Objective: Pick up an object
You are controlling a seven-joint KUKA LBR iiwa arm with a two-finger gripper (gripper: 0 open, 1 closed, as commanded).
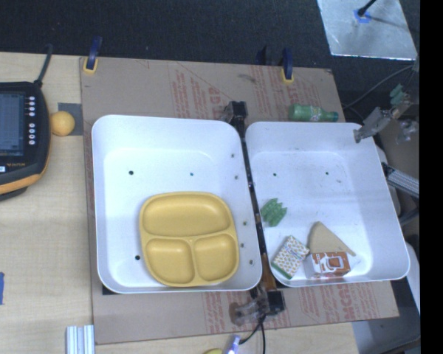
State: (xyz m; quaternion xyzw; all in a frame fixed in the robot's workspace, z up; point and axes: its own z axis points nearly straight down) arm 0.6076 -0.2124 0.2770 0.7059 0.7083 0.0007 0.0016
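Lying in the right bin are four small things, all crowded toward its near edge: a crumpled green piece against the bin's left wall, a green-and-white patterned packet in its near left corner, a tan wedge just right of the packet, and an orange-and-white carton touching the wedge on its near side. The far half of that bin's floor is bare. At the bin's far right corner, a grey metal part that looks like the gripper pokes in over the rim, well apart from all four things; whether it is open or closed cannot be told, and nothing is seen held in it. Directly left of the right bin, touching it along one edge, sits the left bin, holding a yellow divided tray in its near half. Just beyond the right bin's far rim, a small green bottle lies on its side on the cardboard sheet. Far to the left of the right bin, past the other bin, are a yellow ball and a control tablet.
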